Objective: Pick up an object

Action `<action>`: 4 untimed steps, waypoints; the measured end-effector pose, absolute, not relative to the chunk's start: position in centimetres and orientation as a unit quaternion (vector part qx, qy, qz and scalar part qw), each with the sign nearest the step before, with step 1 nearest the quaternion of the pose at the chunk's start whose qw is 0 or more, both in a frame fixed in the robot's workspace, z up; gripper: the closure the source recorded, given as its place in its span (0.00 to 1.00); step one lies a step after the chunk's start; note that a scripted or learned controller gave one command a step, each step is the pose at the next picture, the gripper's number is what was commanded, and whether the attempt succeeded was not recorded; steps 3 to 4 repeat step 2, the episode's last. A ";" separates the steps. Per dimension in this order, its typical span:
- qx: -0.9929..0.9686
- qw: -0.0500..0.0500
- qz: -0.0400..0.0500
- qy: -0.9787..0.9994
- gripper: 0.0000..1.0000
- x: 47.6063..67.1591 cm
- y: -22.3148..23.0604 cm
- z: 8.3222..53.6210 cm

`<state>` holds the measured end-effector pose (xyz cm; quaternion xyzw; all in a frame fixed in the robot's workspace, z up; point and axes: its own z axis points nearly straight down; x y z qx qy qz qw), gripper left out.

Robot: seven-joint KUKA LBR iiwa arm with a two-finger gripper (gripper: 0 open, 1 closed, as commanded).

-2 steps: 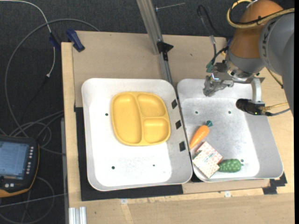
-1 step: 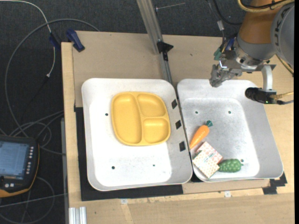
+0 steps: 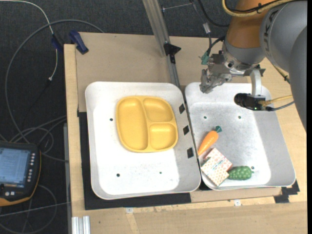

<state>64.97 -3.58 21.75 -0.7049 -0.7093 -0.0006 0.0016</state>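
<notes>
The right bin holds three things near its front left. An orange carrot with a green top lies slanted. Just below it rests a small patterned box. A green bumpy vegetable sits to the right of the box. My gripper hangs over the bin's far left corner, well behind the carrot, with nothing seen between its fingers.
The left bin carries a yellow divided plate. A metal pole rises behind the bins. A black fitting on a white bracket juts over the right bin's back. Cables and a pendant lie left of the bench.
</notes>
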 end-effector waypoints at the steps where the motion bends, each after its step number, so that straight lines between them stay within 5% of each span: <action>1: -0.705 0.000 -0.002 -0.709 1.00 64.6 1.6 23.1; 2: -0.705 0.002 0.000 -0.709 1.00 64.0 6.6 22.7; 4: -0.705 0.002 0.000 -0.709 1.00 64.0 6.6 22.7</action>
